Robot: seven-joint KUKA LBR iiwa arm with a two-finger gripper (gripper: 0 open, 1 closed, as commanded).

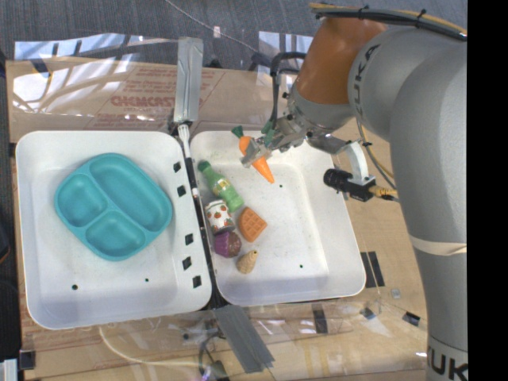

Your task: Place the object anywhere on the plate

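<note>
Pincer closed on the carrot over the right bin, orange tip slanting down and apparently lifted off the floor, probably raised to clear the divider. Plate lying in the left bin, well apart. Bottle, can, waffle, plum and nut clustered by the divider, untouched.

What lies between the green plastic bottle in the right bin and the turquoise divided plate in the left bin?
In the camera view, the two white bin walls meet between the green plastic bottle and the turquoise divided plate, besides bare bin floor.
</note>
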